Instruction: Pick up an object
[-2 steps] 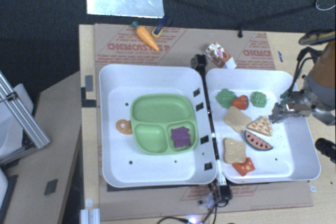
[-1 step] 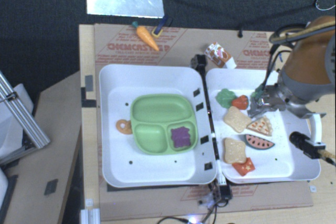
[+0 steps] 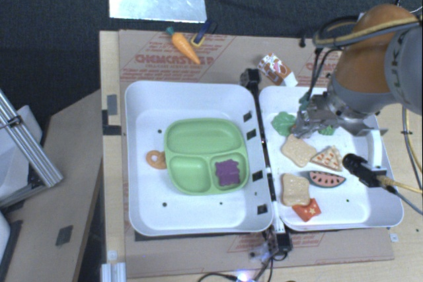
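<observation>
Tabletop bearing two bins; end effector low over right bin beside lettuce, bread; grip state unclear.

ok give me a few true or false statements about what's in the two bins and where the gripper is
1. A purple piece lies in a compartment of the green tray. True.
2. The green tray sits in the right bin. False: it sits in the left bin; the right bin holds the loose food pieces.
3. The gripper is over the right bin, near the green leafy piece. True.
4. The carrot lies inside the left bin. False: it lies on the cardboard behind the bins.
5. The watermelon slice is in the green tray. False: it lies in the right bin, beside the toast.
</observation>
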Tool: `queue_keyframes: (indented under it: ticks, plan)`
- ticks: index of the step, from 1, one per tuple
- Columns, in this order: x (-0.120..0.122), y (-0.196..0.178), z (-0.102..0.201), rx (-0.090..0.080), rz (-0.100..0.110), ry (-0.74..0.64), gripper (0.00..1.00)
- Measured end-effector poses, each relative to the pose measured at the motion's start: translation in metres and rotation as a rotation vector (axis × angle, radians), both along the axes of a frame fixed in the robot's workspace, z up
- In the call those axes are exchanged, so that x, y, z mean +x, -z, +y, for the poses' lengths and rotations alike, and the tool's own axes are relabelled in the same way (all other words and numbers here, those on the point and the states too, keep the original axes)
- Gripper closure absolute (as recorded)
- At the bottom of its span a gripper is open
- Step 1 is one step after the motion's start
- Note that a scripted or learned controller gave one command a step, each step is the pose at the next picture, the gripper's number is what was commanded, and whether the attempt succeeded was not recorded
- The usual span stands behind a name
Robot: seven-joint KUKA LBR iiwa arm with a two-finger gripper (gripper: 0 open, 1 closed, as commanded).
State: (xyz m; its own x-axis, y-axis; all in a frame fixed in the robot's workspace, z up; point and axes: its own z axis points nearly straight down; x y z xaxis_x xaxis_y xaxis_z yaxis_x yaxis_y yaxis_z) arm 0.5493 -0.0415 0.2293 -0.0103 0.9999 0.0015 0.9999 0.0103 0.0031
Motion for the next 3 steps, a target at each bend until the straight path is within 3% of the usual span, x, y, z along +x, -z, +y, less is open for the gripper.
queue_keyframes:
  ticks: [1,2,3]
  plan:
    - [0.026,0.001,0.046,0.0,0.0,0.0,1.0]
    - [0.031,0.015,0.08,-0.001,0.003,0.003,1.0]
    - [0.028,0.012,0.085,-0.001,0.002,0.004,1.0]
